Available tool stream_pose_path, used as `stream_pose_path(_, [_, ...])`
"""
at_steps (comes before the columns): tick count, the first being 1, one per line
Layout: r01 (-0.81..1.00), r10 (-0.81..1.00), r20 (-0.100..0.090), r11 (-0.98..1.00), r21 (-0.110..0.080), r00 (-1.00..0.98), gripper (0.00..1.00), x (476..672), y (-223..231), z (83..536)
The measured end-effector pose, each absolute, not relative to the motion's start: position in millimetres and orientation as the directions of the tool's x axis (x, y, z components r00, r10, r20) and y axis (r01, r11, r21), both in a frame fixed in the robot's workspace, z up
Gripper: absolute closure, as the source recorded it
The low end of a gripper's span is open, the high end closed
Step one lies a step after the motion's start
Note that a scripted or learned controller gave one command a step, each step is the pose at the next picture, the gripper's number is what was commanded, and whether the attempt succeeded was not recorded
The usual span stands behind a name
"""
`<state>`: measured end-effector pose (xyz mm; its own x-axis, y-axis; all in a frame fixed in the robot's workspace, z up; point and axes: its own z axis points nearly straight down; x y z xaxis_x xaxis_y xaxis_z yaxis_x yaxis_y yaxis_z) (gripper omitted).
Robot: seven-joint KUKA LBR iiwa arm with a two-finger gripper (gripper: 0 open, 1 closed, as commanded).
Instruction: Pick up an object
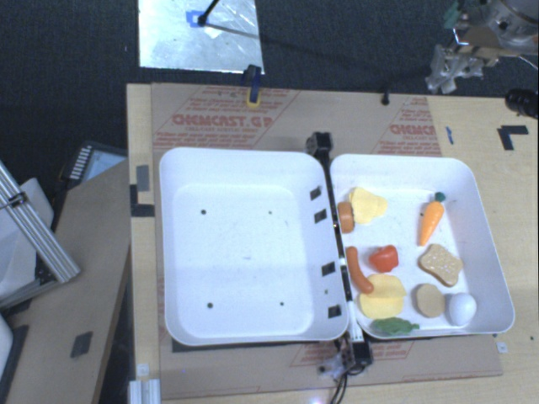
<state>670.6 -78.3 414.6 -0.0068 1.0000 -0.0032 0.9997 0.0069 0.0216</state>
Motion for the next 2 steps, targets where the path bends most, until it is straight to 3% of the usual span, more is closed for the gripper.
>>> stream_pose_path(1, [1.0, 1.0, 0.001, 0.01, 0.006, -0.01, 1.0, 669.1, -23.9, 429.9])
stream_pose_path(2, [1.0, 1.0, 0.003, 0.01, -0.013, -0.01, 1.0, 666.4, 50.0, 288.4])
